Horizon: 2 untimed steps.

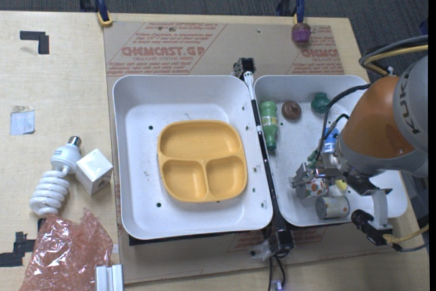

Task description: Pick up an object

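Observation:
My gripper (308, 179) hangs low over the front middle of the right bin (286, 209), under the orange band of the arm (378, 126). Right beneath it lies a small white object with red and yellow spots (315, 188). A grey cylinder (332, 206) lies on its side just in front of that. Along the bin's left wall lies a green bottle (269, 120). A brown round piece (291, 110) and a teal lump (320, 103) sit near the back wall.
The left bin (136, 146) holds a yellow divided plate (202, 160). On the bench to the left lie a spiral light bulb (53, 180), a white cube (94, 170) and crumpled pink wrap (65, 252). A purple object (301, 32) sits behind the right bin.

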{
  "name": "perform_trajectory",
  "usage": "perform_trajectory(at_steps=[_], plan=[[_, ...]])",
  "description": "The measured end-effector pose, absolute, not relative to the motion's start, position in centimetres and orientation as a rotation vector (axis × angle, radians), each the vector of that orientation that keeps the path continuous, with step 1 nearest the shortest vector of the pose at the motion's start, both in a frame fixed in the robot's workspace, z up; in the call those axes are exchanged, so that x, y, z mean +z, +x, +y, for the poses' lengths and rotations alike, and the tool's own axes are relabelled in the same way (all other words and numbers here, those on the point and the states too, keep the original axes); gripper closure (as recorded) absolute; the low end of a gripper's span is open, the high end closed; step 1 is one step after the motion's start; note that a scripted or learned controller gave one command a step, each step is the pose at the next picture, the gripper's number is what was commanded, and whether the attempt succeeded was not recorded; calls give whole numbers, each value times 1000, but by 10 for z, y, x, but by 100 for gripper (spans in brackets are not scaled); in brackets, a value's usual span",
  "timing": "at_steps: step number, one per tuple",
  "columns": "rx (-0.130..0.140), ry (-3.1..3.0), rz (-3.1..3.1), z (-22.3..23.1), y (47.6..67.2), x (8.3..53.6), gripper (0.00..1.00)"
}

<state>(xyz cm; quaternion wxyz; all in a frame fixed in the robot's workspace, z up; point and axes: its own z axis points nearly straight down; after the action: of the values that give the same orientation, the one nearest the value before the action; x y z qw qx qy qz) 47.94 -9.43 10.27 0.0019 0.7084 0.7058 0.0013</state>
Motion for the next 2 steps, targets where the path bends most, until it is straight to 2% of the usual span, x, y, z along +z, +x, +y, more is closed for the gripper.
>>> perform_trajectory(at_steps=[1, 2], plan=[[1, 2220, 2221, -34, 479, 192, 100], [0, 2218, 2223, -20, 502, 199, 100]])
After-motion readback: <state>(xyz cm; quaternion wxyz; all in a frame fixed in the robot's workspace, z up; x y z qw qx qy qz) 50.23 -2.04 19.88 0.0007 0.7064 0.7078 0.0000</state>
